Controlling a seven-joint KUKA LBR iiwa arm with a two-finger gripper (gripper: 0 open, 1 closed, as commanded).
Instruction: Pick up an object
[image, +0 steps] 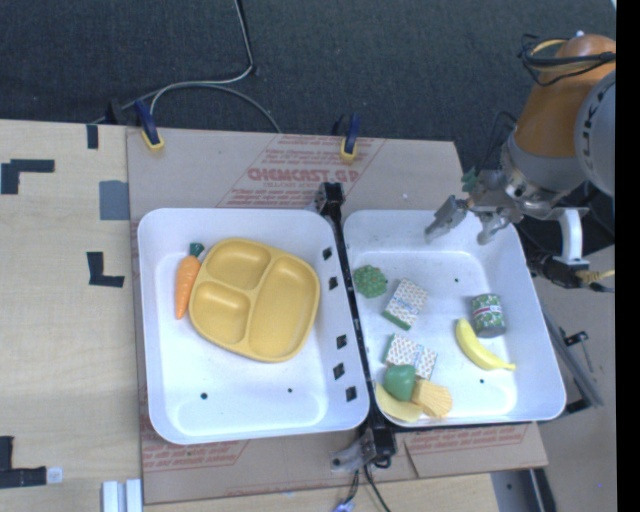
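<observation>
Objects for picking are gathered in the right bin (520, 300): a green broccoli-like piece (369, 281) near its left wall, a checkered green-and-white block (405, 303) just beside it, a small green can (488, 314) toward the right wall, a banana (480, 346) just below the can, and a cluster at the front edge made up of a second checkered piece (410, 353), a green ball (399, 381) and a yellow item (432, 400) touching one another. Nothing is held. The gripper (463, 226) is seen above the bin's back right corner, its jaws spread apart with bare white floor beneath them, so the step in hand is judged to be the approach, with no target yet reached. For the next move, the arm would have to be carried toward the front of the bin and lowered over a single item; the can and the banana look easiest to isolate, while the front cluster could be disturbed by a descent. The left bin (160, 300) holds a yellow divided plate (255, 300) with a carrot (186, 284) against its left side. Both bins rest on a cardboard sheet (400, 165) clamped at the tabletop's back edge, a cable (215, 80) trails over dark carpet behind, and pale wood marked with black tape lies to the left.
</observation>
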